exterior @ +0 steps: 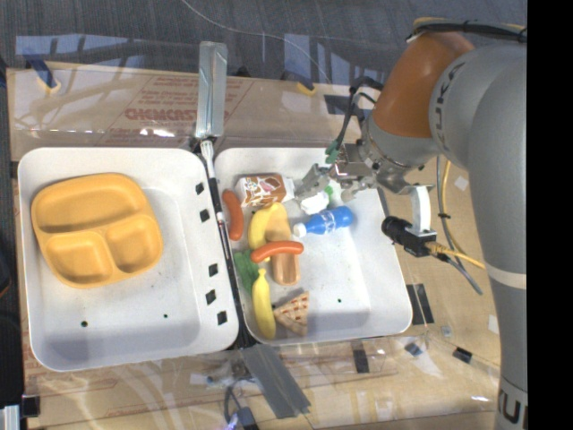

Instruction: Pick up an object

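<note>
The claw (324,179) hangs over the upper part of the right bin (380,276), just above a small blue bottle (327,222) with a white cap end, which lies on its side near the bin's middle; whether the claw is open or closed cannot be told from this angle, and nothing is seen held in it. The bottle looks the likeliest thing to pick up, being closest under the claw. It appears to be smooth, hard plastic, light and round, so it would probably roll or slip if pinched near an end; a grip across the middle of its body, square to its length, seems the safest. To its left sits a heap of toy food, all looking like glossy, stiff, lightweight plastic: a red sausage (234,214) by the bin's left wall, a yellow banana (258,227) beside it, a hot dog (279,256) in a tan bun, a second banana (261,305) lower down, and a flat brown wedge (293,313) like a slice of toast or pizza. A small printed packet (261,189) lies near the top, probably thin and crinkly. These curved pieces touch and overlap, so a grasp there might nudge several at once. The left bin (116,330) holds a rigid orange tray (94,227) with three moulded compartments, broad and shallow, awkward for a narrow grip.
</note>
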Motion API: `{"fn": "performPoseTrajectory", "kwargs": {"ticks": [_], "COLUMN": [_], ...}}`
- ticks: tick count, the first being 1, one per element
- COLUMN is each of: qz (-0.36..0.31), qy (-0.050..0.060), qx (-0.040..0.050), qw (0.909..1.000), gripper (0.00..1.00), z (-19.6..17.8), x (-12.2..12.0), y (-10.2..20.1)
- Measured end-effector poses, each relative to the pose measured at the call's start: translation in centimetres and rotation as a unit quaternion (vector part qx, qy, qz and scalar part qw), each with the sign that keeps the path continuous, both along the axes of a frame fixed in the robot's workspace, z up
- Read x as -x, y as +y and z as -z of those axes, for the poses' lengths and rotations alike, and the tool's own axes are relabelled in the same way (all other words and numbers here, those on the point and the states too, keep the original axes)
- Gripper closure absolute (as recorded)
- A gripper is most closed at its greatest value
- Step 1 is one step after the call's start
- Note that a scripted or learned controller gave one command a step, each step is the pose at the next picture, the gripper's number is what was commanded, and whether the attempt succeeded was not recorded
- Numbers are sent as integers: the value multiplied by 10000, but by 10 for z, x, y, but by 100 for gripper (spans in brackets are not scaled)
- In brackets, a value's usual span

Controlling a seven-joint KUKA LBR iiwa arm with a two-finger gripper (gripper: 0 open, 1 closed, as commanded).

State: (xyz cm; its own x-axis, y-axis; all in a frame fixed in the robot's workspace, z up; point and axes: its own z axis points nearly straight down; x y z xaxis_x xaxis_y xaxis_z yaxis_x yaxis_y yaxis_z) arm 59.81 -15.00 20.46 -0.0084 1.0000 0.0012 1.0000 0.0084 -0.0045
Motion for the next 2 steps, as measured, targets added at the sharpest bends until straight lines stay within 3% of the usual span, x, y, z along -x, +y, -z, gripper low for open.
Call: {"fn": "performPoseTrajectory", "kwargs": {"ticks": [1, 2], "qz": [-1686, -2363], "qy": [-143, -33], "qx": [54, 9], "qw": [9856, 9717], "gripper": [0, 0], "z": [86, 56], "x": [21, 43], "y": [-21, -44]}}
